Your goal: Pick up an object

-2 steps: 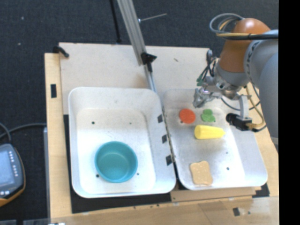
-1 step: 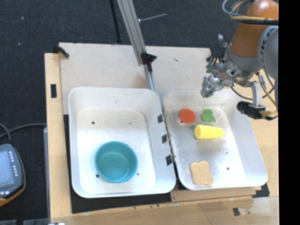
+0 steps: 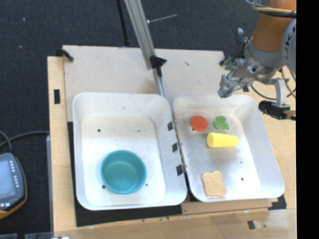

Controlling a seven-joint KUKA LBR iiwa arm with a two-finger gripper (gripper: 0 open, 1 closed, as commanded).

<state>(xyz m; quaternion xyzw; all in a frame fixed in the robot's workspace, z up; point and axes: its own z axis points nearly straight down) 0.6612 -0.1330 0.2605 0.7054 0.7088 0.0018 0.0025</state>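
Observation:
In the right bin [image 3: 259, 148] lie a red round piece [image 3: 199, 123], a small green piece [image 3: 222, 123], a yellow wedge-shaped piece [image 3: 222, 140] and a tan slice like toast [image 3: 214, 183] near the front. A teal bowl [image 3: 123, 171] sits in the left bin [image 3: 89, 118] toward its front. My gripper [image 3: 227, 89] hangs above the far rim of the right bin, up and to the right of the green piece, with nothing seen between its fingers.
A slanted metal pole [image 3: 142, 29] rises from behind the seam between the two bins. A grey handheld device [image 3: 10, 180] lies off the bench at the far left. Bare board shows behind both bins.

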